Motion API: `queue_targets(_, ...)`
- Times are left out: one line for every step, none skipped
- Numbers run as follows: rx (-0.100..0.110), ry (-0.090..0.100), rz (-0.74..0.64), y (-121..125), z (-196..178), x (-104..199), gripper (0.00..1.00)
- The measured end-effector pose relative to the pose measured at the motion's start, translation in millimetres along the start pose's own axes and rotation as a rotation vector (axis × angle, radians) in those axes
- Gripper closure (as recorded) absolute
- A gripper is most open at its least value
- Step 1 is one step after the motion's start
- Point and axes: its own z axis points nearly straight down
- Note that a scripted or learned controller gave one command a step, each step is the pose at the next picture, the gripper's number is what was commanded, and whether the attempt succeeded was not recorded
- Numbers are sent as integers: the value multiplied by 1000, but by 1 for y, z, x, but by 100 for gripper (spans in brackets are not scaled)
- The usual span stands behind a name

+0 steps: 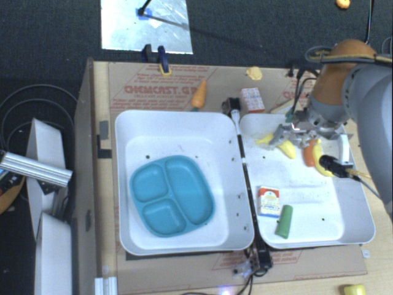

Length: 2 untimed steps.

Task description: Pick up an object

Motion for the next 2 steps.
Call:
queue_targets(3, -1, 3, -4, -7, -1, 100)
queue_targets(-37, -8, 5, -6, -58, 50, 100)
